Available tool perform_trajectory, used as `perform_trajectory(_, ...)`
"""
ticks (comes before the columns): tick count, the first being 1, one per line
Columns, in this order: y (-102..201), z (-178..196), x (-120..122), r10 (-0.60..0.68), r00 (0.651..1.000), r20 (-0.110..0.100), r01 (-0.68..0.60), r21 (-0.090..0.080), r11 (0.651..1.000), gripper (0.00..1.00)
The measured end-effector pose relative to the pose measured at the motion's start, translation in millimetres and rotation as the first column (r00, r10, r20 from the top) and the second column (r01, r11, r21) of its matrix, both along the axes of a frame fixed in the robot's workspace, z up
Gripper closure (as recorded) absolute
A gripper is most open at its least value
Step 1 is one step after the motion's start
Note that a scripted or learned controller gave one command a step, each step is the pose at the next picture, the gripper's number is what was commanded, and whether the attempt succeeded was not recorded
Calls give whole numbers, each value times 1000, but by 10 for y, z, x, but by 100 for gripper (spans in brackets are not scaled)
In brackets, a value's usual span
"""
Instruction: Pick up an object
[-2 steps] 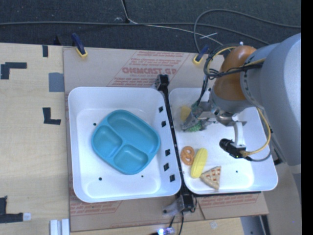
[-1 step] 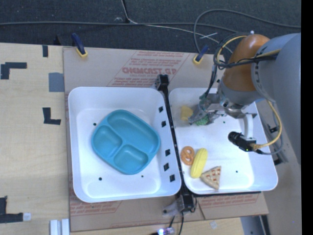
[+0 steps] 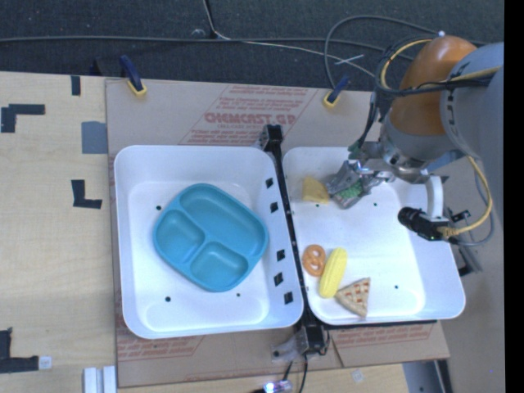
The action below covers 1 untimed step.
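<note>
Fingers: tips low in the right bin (image 3: 426, 297), too blurred and foreshortened to tell whether apart or together; cannot tell.
Gripper (image 3: 347, 188): angled down and leftward, tip just beside the yellow wedge (image 3: 314, 190), nothing visibly between the fingers.
Nearest target: yellow wedge, lying flat near the bin's upper left corner, close against the divider (image 3: 282, 219); probably the piece being approached, judging by the tilt of the tool toward it.
Other candidates: small orange pretzel (image 3: 313, 259), yellow corn-like piece (image 3: 332, 272) touching it on the right, toast triangle (image 3: 354, 295) just below; clustered near the lower left of the same bin, well apart from the tool.
Arm: grey links and orange band (image 3: 430, 80) entering from the right, cables looping above, posed steeply so the tool can reach the far corner.
Left bin (image 3: 131, 219): holds a blue sectioned plate (image 3: 211, 236), lying flat, tilted diagonally; likely the drop side, not part of this reach.
Progress: pick not yet made, as far as can be judged.
Risk: wedge sitting near wall and divider, leaving little room for a finger on that side.
</note>
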<state>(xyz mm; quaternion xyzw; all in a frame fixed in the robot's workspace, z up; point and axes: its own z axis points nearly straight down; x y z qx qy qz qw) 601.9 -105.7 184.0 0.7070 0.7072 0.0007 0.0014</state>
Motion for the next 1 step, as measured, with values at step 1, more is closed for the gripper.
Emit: perform_trajectory(1,-34,615,65,1,1000,2,-1,0,1000,100)
